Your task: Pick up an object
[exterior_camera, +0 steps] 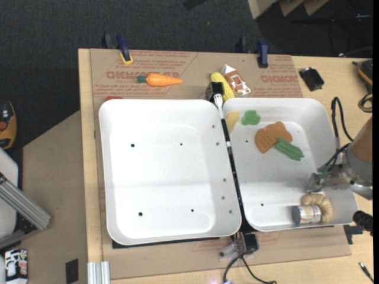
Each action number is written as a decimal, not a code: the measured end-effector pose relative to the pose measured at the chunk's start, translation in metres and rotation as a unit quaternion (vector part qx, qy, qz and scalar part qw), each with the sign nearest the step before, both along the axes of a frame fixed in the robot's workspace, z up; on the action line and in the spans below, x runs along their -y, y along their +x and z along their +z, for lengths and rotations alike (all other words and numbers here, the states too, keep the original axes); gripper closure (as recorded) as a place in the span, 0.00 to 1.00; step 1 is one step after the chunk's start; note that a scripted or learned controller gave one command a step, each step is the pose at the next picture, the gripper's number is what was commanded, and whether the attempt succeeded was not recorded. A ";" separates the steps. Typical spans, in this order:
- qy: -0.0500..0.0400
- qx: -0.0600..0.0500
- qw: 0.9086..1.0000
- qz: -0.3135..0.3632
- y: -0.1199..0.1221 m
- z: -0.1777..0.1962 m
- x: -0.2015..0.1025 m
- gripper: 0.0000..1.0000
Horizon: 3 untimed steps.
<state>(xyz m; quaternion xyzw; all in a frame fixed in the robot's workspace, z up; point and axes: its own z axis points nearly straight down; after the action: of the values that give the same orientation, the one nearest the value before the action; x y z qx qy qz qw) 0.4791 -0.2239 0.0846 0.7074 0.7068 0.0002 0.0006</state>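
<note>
Can [308, 214] + pastry [318, 202] front-right of right bin [278, 220] | end effector [318, 182] just above pastry, state unclear

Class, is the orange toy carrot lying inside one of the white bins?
No, the orange toy carrot lies on the brown board beyond the left white bin.

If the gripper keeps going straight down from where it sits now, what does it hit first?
Probably the bare floor of the right bin near its right wall. The gripper hangs just above the can-like object and the croissant-like piece beside it; depth is unclear, so it may clip them.
</note>
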 end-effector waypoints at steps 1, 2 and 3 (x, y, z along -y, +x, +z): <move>0.000 0.000 1.000 0.000 0.000 0.000 0.000 1.00; 0.000 0.000 1.000 0.000 0.000 0.000 0.000 1.00; 0.000 0.000 1.000 0.000 0.000 0.000 0.000 1.00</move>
<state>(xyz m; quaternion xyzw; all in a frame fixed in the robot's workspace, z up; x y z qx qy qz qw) 0.4792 -0.2238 0.0846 0.7075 0.7067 0.0004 0.0008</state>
